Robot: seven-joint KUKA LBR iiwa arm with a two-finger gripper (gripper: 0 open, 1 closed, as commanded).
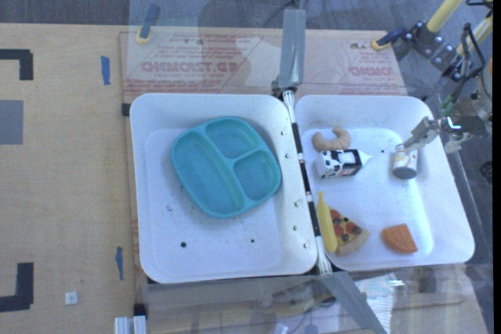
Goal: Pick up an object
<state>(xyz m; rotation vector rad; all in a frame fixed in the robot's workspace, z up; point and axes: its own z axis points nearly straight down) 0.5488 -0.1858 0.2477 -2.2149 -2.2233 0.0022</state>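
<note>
left bin (pixel 156 246): teal divided plate (pixel 226 166) at centre. right bin (pixel 438 242): croissant (pixel 331 139) upper left, black/white milk carton (pixel 340 163) just below it, pizza slice (pixel 346 230) lower left, orange wedge (pixel 399 238) lower right. gripper (pixel 405 162) at bin's right side, over bare floor, well apart from toys. fingers: can't tell if open, nothing visibly held.
</note>
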